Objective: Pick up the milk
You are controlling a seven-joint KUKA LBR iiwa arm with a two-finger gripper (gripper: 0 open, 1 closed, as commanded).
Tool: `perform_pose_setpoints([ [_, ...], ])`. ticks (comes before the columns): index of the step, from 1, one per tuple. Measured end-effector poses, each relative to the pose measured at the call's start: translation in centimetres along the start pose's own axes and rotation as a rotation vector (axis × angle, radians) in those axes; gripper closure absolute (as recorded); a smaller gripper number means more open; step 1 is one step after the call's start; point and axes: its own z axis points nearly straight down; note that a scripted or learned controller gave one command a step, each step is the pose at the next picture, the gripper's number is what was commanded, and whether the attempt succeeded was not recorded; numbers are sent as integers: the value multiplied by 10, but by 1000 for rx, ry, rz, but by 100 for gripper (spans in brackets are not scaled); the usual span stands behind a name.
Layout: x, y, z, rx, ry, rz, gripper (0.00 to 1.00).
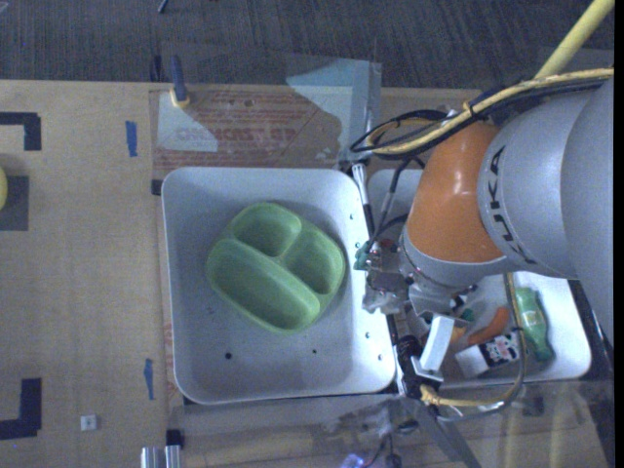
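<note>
The milk [495, 351] is a small white carton with black cow patches. It lies in the right bin [575, 359] near the front, partly under the arm. The grey arm with its orange band [453, 208] reaches down over the left part of that bin and hides most of it. My gripper [434, 344] hangs below the wrist, just left of the milk and close to it. I see nothing held in it.
A green bottle [529, 325] and an orange carrot-like piece [487, 328] lie beside the milk. The left bin [195, 339] holds a green divided plate [276, 265]. The wall between the two bins [375, 291] stands right beside the gripper. Cables run along the arm.
</note>
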Motion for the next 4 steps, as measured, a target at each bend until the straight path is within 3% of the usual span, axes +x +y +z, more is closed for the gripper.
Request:
perform_pose_setpoints([
  [1,35,-4,-8,-1,0,-266,100],
  [2,85,-14,11,2,0,-471,100],
  [3,85,-13,1,0,1,-469,100],
  [4,140,-22,21,0,0,-123,100],
])
